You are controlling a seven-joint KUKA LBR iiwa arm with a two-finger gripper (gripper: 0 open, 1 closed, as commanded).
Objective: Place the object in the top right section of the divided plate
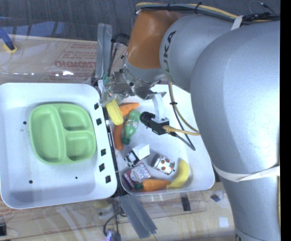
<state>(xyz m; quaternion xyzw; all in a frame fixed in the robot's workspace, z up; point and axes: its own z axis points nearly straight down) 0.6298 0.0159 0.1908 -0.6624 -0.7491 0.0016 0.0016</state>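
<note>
Over the right white bin (200, 169), the grey arm's two-finger gripper (110, 92) hangs just above a yellow corn cob (114, 111) by the bins' shared wall; whether it is open or closed cannot be told.

The corn, short, ridged and probably plastic, lies against an orange carrot (129, 106) and a green bottle (130, 124), so the likely pick should close across its narrow width and lift straight up, clear of those neighbours and the wall. The pale green divided plate (62, 133) sits in the left white bin (14, 185); its top right section (76, 118) is small, so the release should come low and centred to keep the cob from rolling over the ridge.
</note>
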